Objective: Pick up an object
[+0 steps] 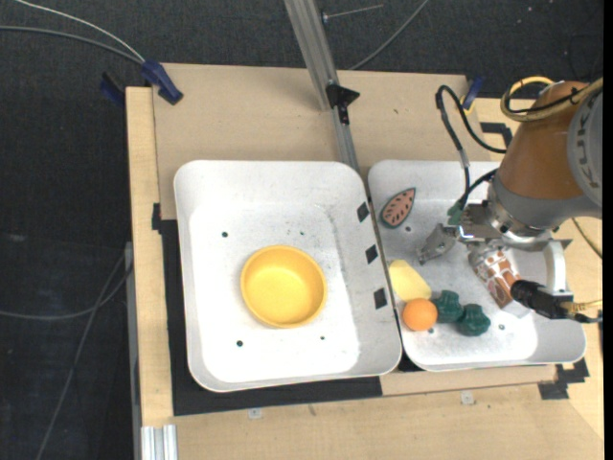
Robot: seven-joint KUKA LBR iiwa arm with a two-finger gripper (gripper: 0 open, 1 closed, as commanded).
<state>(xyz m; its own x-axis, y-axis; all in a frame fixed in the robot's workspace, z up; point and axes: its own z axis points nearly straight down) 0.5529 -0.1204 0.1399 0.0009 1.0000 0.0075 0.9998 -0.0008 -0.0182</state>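
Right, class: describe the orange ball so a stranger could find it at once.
Look at the right bin. Along its near edge sits a cluster by the wall shared with the left bin. The orange ball is the small round one, between a pale yellow piece and a dark green toy.

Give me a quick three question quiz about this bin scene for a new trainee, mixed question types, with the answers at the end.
1. True or false: the round yellow plastic bowl sits in the left white bin.
2. Which lies directly beside the small orange ball: A) the pale yellow block, B) the pink leaf-shaped piece?
3. What colour is the lumpy toy on the ball's other side?

Key: 1 true. 2 A. 3 dark green.
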